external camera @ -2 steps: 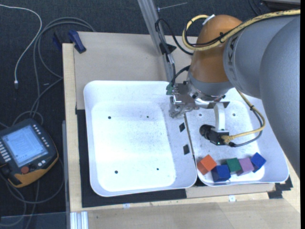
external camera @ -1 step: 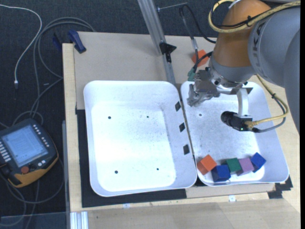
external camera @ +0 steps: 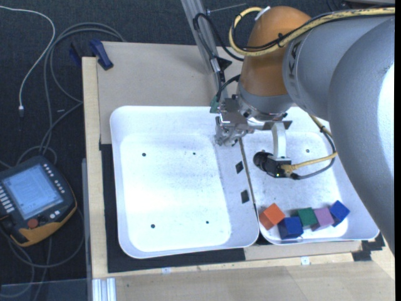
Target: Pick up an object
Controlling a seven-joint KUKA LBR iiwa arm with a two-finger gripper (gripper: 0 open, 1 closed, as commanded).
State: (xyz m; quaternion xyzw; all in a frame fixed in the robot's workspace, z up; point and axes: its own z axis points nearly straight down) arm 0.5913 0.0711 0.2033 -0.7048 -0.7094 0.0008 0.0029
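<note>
A: What colours are the blocks?
B: One orange block (external camera: 272,215), a dark blue block (external camera: 291,227), a green block (external camera: 307,217), a lilac block (external camera: 323,216), and a brighter blue block (external camera: 339,211).
A: And the bins?
B: The left bin (external camera: 169,180) is white, peppered with fine dark specks and four black dots. The right bin (external camera: 313,155) is white too.
A: The arm?
B: The arm (external camera: 351,93) is grey, with an orange band (external camera: 269,49) and a yellow cable (external camera: 310,162).
A: Around them?
B: The bench (external camera: 150,74) is tan, a clip (external camera: 100,54) at its corner is blue, and the floor (external camera: 44,74) is dark. The pendant (external camera: 31,196) is grey with orange trim.
</note>
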